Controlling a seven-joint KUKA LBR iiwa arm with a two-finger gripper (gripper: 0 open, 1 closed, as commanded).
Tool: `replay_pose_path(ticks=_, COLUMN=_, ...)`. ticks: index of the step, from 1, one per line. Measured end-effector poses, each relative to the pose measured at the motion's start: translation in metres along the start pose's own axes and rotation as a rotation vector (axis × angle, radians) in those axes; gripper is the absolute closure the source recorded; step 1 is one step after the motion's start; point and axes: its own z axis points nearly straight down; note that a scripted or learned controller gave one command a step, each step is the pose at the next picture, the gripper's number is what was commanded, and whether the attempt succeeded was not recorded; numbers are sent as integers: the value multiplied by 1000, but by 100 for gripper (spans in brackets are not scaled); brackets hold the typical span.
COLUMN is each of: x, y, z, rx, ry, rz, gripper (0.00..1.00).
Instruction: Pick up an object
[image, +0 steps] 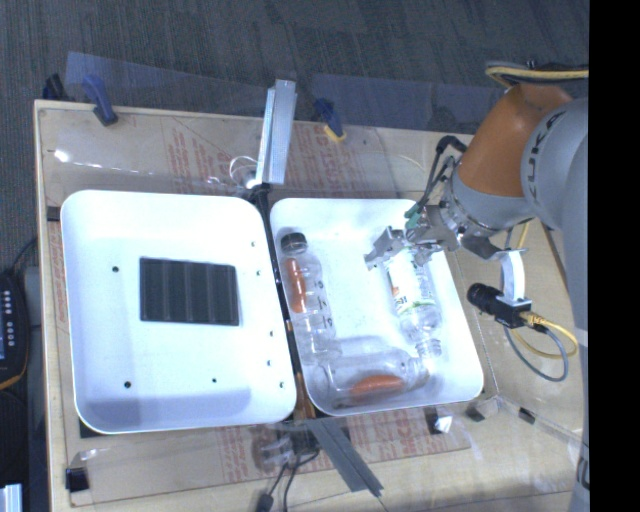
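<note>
Directly below tool (405, 243), bottle (413, 297).

Position: fixed above the bench (60, 140)
Facing: downward, slanted
Coverage: left bin (90, 215) and right bin (340, 215) whole
Arm (520, 150): enters from right

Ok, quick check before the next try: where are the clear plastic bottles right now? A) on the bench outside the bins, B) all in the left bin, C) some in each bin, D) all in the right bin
D: the clear bottles lie in the right bin, with the gripper above one of them; the left bin holds just a dark rectangular panel.
</note>
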Motion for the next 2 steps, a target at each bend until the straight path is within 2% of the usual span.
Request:
replay_pose_path(ticks=1, x=7, y=-41, z=1, rx=-1, ry=-1, rz=-74, gripper=0)
replay_pose_path(ticks=2, x=0, y=-9, z=38, rx=-2, ry=-2, rz=-87, gripper=0)
